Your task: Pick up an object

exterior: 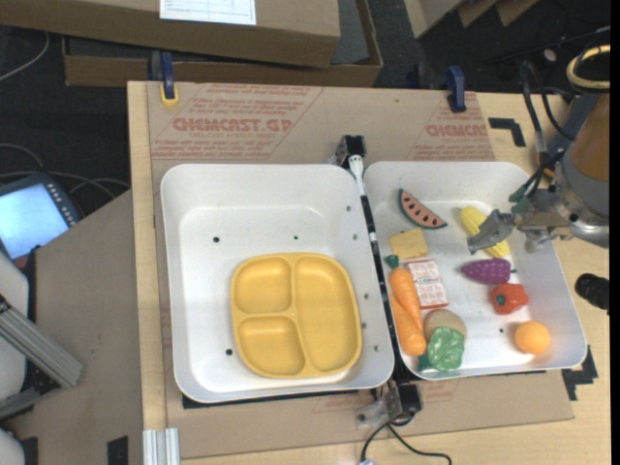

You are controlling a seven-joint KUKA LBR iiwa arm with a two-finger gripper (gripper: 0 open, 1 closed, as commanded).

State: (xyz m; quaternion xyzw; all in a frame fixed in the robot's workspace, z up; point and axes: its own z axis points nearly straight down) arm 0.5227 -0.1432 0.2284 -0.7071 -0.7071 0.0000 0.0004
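Observation:
The right bin [572, 298] holds several toy foods: a watermelon slice [421, 209], a yellow corn cob [473, 220], a yellow cheese block [409, 244], a red-and-white packet [426, 282], an orange carrot [407, 310], purple grapes [486, 271], a red pepper [510, 298], an orange [532, 337], a brown potato [446, 323] and a green vegetable [445, 350]. My gripper [494, 231] hangs low over the bin's upper right part, right beside the corn cob and just above the grapes. Part of the corn is hidden behind it. I see nothing held.
The left bin [194, 221] holds a yellow three-compartment plate [294, 313]. A black clip [351, 148] sits at the top of the seam between the bins. The arm's grey body [581, 182] reaches in over the right bin's right rim.

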